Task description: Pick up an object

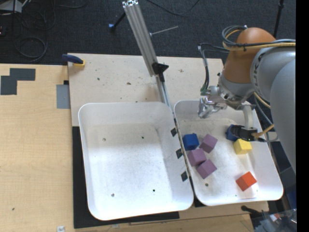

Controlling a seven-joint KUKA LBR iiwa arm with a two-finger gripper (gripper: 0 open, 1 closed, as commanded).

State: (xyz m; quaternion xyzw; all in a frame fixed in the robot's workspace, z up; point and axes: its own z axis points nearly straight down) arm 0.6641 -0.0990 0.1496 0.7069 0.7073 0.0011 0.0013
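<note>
My pincer (pixel 208 108) hangs over the far end of the right bin (pixel 270 190); whether it is open I cannot tell, nothing seen in it. Below it: blue block (pixel 190 141), three purple blocks (pixel 208 143) clustered beside it. Yellow block (pixel 243 146) to the right, orange block (pixel 246 181) near corner. Left bin (pixel 91 129) alongside

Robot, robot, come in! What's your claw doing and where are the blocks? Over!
Gripper above right bin's far end, holding nothing. Blocks below it: blue, three purple, yellow, orange. Nothing in the way.
</note>
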